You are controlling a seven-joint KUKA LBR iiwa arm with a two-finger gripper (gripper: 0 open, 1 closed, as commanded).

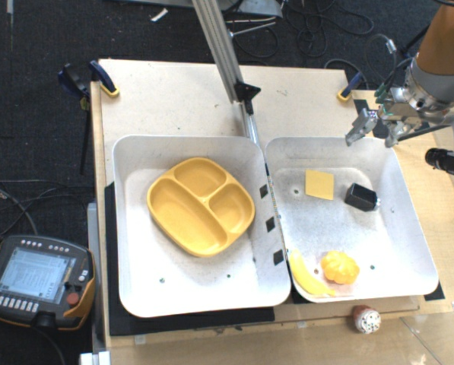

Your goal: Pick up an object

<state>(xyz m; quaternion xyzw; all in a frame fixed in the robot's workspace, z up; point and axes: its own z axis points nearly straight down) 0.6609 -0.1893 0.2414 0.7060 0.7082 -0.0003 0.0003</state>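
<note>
Bright, even overhead light. Two shallow white plastic bins (135, 280) slightly washed out, mild glare at 4 o'clock. Soft short shadows under yellow divided plastic plate (201, 205). Dark floor at 10 o'clock underexposed. Focus sharp overall, slight graininess.

Divided plate (201, 215) in left bin (128, 204); square block (319, 185), box (360, 197) in right bin (409, 226).

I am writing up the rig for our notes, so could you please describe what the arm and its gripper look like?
The arm has an orange band above a grey wrist section. Thin dark cables run along its left side toward the wrist. The gripper is a compact metallic grey assembly with blocky parts and small dark fittings, ending in two short grey fingers. No markings are legible.
</note>
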